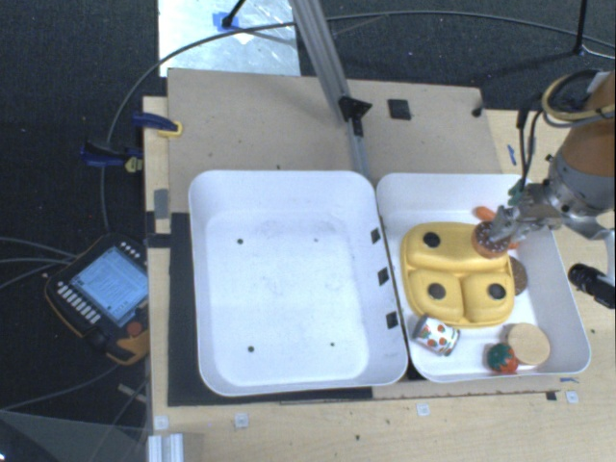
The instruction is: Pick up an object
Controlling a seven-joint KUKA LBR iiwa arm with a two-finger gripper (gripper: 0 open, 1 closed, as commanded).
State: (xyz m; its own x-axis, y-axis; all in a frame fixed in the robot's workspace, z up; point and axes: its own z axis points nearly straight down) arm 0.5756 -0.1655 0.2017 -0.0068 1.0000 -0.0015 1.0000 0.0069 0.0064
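Tool [498,231] hangs low over the right bin [568,301], at the yellow block's [457,275] upper right edge, touching a small brownish round piece [489,244]; its finger state cannot be told.

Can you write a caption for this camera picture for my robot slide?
A robot gripper reaches into the right bin over a yellow toy beside a spotted cup.

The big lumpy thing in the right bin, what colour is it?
Yellow with dark round spots, seen in the camera view.
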